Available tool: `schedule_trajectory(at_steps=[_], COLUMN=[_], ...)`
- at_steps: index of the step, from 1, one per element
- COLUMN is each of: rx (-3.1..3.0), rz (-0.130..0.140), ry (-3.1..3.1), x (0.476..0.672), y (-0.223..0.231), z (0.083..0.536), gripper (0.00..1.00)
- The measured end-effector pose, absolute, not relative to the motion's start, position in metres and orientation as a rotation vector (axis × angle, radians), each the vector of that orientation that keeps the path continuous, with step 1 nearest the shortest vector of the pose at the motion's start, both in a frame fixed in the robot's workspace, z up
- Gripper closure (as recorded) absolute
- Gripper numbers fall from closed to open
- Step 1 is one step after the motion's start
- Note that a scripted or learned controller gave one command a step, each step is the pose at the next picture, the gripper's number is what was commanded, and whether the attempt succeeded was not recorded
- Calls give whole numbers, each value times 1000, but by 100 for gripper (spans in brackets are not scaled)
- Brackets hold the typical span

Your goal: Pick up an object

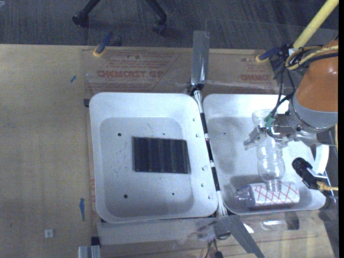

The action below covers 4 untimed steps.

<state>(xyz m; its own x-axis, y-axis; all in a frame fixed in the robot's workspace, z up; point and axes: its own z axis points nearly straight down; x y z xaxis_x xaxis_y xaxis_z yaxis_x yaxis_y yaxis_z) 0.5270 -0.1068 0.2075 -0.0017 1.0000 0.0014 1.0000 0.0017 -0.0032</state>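
Clear plastic bottle [270,164] is lying in the right bin [226,117], near its right edge, just above a red-and-white checked packet [274,194] at the front edge. We are holding our end effector [269,129] over the bottle's far end; we cannot tell its state. The left bin [107,112] is holding a dark ribbed block [160,155].

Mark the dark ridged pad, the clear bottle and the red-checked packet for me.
dark ridged pad [160,155], camera view, its middle.
clear bottle [270,163], camera view, its body.
red-checked packet [275,194], camera view, its patterned face.
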Motion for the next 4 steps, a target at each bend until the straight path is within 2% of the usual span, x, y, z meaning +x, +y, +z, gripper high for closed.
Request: schedule_trajectory(at_steps=[1, 2, 3, 4], rx=[-2226, -2465, -2369, -2205], rz=[2, 0, -24, -4], ry=[-2212, -1945, -2097, -2245], x=[516, 533, 563, 612], y=[-165, -181, -195, -192], z=[179, 131, 97, 87], gripper=[0, 0, 0, 0])
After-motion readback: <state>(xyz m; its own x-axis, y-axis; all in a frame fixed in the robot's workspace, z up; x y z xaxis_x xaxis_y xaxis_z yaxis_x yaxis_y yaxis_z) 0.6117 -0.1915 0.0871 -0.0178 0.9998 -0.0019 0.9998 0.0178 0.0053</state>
